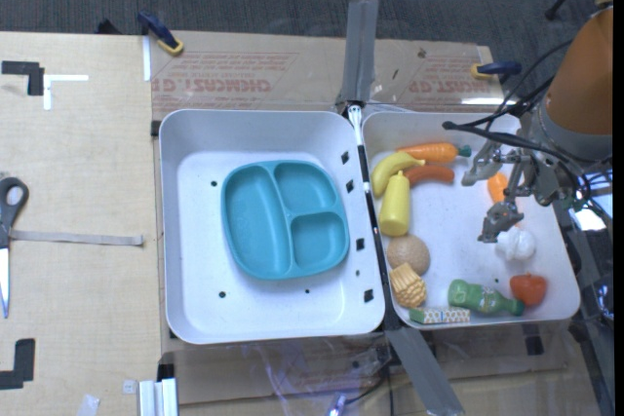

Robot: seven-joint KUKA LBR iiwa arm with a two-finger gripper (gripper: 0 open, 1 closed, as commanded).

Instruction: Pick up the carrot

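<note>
The gripper (499, 221) hovers at right of frame, apparently released (nothing between its fingers); the carrot (431, 152) lies upper-left of it, ungrasped.

Hovering over the right bin (560, 253), gripper (499, 221) hanging well apart from the carrot (429, 152) lying beside a banana (388, 168).

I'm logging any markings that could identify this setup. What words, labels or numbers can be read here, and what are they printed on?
Red print on the cardboard behind the left bin: mirrored and blurred, perhaps "CHEMCAL GTO", not certain.
More red print on the cardboard behind the right bin, around: too blurred to read.
Label on the green bottle: too small to read.
</note>
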